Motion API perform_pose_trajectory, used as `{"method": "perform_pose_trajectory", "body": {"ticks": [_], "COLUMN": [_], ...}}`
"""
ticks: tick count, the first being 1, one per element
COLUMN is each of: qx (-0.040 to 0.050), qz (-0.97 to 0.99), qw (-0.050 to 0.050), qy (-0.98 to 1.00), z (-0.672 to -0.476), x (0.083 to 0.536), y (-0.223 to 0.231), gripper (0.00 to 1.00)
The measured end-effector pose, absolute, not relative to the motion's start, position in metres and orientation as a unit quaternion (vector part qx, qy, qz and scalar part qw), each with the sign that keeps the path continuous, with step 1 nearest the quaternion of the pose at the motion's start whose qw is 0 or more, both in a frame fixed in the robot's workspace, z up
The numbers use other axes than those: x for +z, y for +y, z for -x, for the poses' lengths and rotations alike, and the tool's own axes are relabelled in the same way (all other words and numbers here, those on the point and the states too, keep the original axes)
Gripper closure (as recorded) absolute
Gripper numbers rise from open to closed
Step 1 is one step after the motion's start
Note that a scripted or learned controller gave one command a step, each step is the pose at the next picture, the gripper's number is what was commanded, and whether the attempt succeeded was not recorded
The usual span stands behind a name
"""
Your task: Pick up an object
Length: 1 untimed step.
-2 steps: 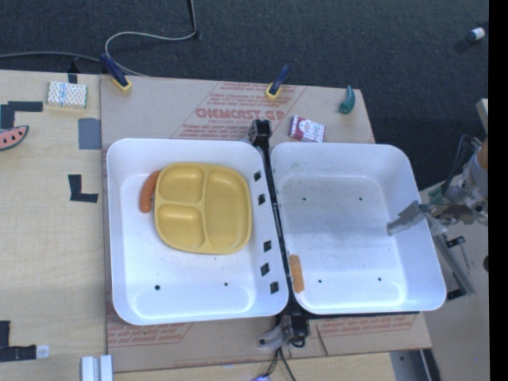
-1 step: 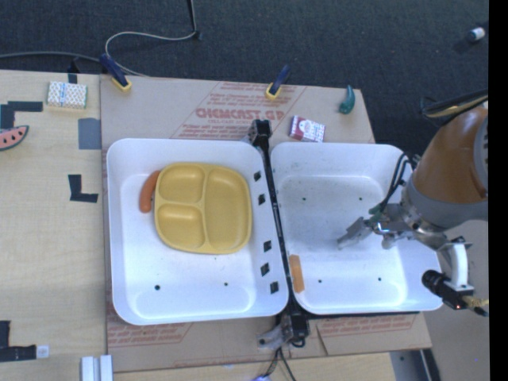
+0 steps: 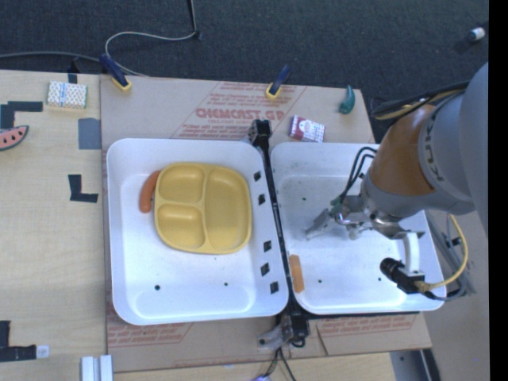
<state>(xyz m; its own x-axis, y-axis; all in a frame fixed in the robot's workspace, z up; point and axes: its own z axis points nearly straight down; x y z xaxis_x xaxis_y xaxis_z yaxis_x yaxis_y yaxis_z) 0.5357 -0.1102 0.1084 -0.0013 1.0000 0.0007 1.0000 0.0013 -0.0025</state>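
Camera view: gripper [image 3: 317, 225] hung low over right bin [image 3: 333, 292], fingers parted, gripping nothing. Orange carrot-like piece [image 3: 296, 272] lay at that bin's left wall. Yellow divided plate [image 3: 203, 207] sat in left bin [image 3: 190, 300].

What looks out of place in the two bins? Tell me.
An orange sausage-like piece in the left bin is wedged partly under the yellow divided plate. Another orange piece lies against the right bin's left wall.
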Motion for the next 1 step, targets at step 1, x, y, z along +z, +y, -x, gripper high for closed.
{"method": "perform_pose_trajectory", "body": {"ticks": [1], "qx": [-0.0002], "qz": [0.707], "qw": [0.0], "qy": [-0.708], "z": [-0.5796], "x": [0.0859], "y": [-0.0936], "gripper": [0.0]}}
